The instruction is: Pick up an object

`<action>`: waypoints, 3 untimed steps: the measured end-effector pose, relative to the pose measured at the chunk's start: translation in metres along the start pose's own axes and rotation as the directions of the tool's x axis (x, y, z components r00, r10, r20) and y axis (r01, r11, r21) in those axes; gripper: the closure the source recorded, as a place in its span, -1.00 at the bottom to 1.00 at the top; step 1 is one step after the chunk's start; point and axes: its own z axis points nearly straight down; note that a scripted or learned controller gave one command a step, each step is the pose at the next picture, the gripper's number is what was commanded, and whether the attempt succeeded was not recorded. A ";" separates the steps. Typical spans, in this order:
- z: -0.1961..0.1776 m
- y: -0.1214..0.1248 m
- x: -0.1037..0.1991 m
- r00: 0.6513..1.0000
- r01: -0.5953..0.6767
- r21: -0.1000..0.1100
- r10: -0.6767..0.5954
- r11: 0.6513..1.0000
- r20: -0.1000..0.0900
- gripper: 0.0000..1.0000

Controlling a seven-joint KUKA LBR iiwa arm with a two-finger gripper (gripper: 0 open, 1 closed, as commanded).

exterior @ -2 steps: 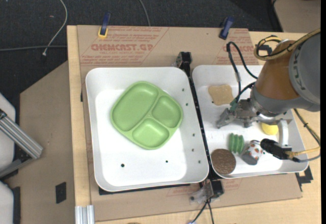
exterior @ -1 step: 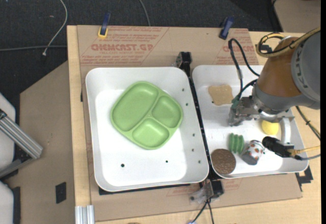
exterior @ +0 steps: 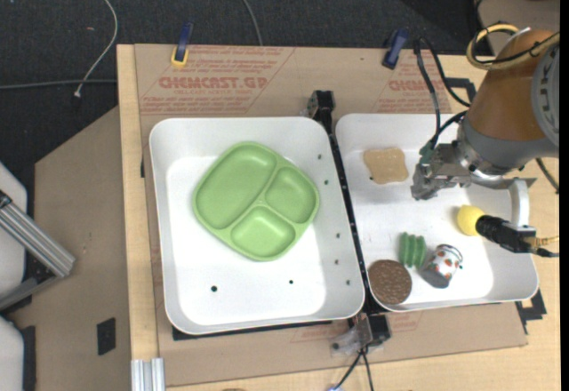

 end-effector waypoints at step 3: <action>-0.068 -0.004 0.061 1.000 0.006 0.009 -0.006 1.000 -0.005 1.00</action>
